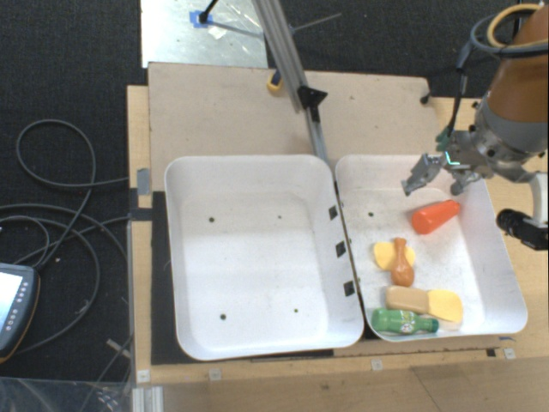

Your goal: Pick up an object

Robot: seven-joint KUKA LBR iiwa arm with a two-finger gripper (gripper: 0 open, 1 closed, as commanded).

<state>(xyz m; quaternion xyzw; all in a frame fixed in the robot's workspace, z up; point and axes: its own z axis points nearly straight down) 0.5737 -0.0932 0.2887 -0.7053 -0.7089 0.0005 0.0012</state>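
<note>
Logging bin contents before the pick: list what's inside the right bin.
Inside the right bin: an orange carrot, a brown-and-yellow toy, a tan block touching a yellow piece, and a green bottle. The gripper hides part of the far floor.

I see two bins side by side on the bench [377,93], the left bin [184,316] touching the right bin [510,303] along their shared edge. In the right bin, the carrot [435,216] lies farthest back, the drumstick [401,263] nearer me and to its left, the bread piece [425,301] closer still, and the bottle [403,321] at the front rim. My gripper [437,175] hangs just behind the carrot.
</note>
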